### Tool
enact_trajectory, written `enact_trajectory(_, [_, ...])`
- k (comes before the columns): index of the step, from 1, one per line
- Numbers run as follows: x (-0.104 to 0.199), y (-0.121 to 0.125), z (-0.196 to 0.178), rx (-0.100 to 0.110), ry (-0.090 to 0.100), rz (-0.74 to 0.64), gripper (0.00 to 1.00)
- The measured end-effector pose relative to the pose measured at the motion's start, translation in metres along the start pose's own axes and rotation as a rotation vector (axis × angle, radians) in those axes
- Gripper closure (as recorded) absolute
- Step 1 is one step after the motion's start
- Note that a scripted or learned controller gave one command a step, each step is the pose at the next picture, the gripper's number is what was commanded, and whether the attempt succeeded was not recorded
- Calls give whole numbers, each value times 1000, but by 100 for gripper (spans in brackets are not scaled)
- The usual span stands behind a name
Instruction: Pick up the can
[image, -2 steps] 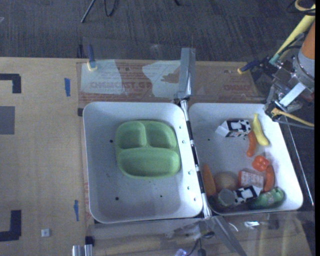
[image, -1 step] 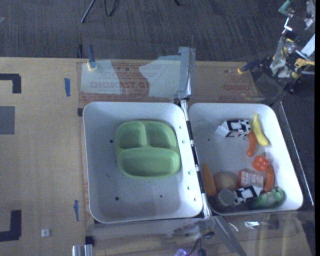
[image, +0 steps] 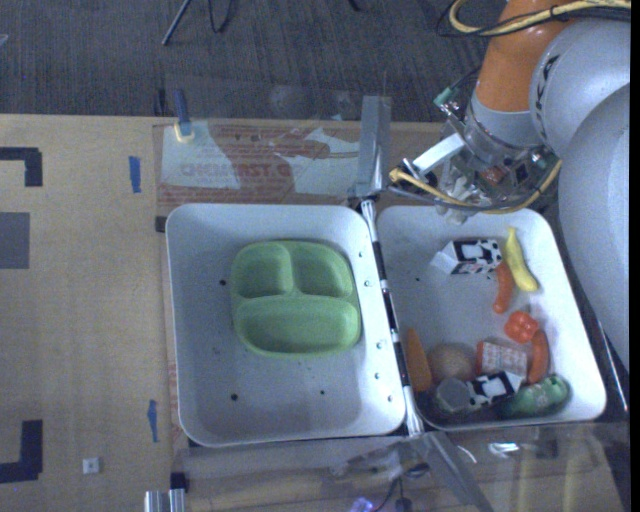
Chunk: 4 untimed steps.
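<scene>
The can (image: 452, 394) shows as a small grey round top near the front edge of the right bin (image: 405, 250), wedged between a brownish round item (image: 451, 360) and a black-and-white carton (image: 492, 386). My gripper (image: 468, 187) hangs over the back edge of the right bin, under the orange-banded wrist, well away from the can. Cables and the wrist body cover its tip.
The right bin also holds a second cow-pattern carton (image: 466, 256), a banana (image: 519, 261), carrots (image: 417, 360), an orange pepper (image: 520, 325), an orange box (image: 500, 356) and a green item (image: 538, 396). A green divided plate (image: 295, 298) lies in the left bin (image: 195, 330).
</scene>
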<state>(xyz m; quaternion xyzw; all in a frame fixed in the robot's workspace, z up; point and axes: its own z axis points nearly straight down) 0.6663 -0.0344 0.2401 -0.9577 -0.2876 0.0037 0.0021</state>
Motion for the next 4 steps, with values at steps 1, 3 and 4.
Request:
enact_trajectory(1, [-33,4,-167,-5,2,-65,100])
enact_trajectory(3, [-4,-43,-186,-5,2,-161,100])
enact_trajectory(4, [-38,-91,-73,-3,0,-231,100])
